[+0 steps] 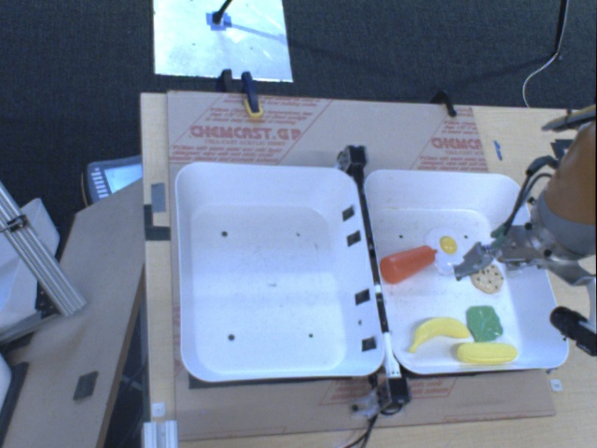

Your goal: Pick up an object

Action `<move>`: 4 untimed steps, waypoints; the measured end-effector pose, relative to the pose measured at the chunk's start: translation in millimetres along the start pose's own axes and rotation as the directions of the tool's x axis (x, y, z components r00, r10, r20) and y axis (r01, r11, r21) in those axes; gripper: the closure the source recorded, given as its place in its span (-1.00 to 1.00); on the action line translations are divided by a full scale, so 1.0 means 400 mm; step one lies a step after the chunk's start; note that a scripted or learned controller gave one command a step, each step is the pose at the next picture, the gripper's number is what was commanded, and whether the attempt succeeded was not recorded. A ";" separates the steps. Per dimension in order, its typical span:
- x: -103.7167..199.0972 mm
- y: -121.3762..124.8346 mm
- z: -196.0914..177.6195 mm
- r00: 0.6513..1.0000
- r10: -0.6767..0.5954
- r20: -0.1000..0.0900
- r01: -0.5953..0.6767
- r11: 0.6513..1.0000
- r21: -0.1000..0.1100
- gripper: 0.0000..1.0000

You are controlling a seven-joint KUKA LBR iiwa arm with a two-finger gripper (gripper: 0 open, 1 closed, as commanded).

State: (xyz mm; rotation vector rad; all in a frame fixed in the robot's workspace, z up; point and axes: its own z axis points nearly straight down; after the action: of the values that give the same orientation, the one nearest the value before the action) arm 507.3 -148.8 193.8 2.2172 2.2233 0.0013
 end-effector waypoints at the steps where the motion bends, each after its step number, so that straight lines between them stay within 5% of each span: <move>1: 0.108 0.128 -0.334 1.000 -0.008 0.002 0.008 1.000 -0.017 -1.00; 2: 0.265 0.082 -0.671 1.000 -0.009 -0.001 0.009 1.000 -0.018 -1.00; 3: 0.254 0.082 -0.677 1.000 -0.006 0.001 0.006 1.000 -0.006 1.00; 4: 0.441 -0.005 -0.724 1.000 -0.009 -0.003 0.009 1.000 -0.003 1.00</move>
State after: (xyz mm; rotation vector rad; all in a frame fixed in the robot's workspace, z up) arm 504.2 27.8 483.1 2.2077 2.2329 0.0075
